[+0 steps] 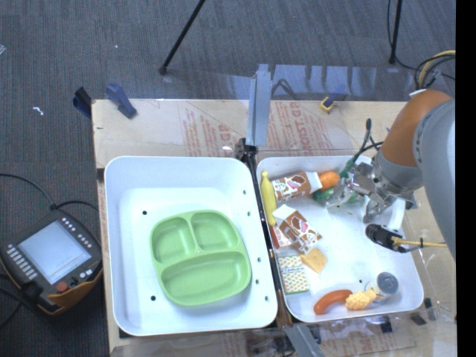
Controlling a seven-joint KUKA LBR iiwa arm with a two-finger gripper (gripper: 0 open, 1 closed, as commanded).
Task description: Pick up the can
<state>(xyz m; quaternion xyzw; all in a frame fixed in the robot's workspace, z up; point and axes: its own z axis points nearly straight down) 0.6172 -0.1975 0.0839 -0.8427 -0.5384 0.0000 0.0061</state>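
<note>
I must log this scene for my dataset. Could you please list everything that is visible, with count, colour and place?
divided plate: 1, green, in the left bin
left bin: 1, white
right bin: 1, white
can: 1, grey, right bin, near right corner
sausage: 1, orange-red, right bin, near edge
corn cob: 1, yellow, between sausage and can
banana: 1, yellow, right bin, left wall
carrot: 1, orange, right bin, far side
cartons: 2, brown, beside banana
teach pendant: 1, grey, on the floor at left
gripper: 1, grey, over the right bin's far side
</note>
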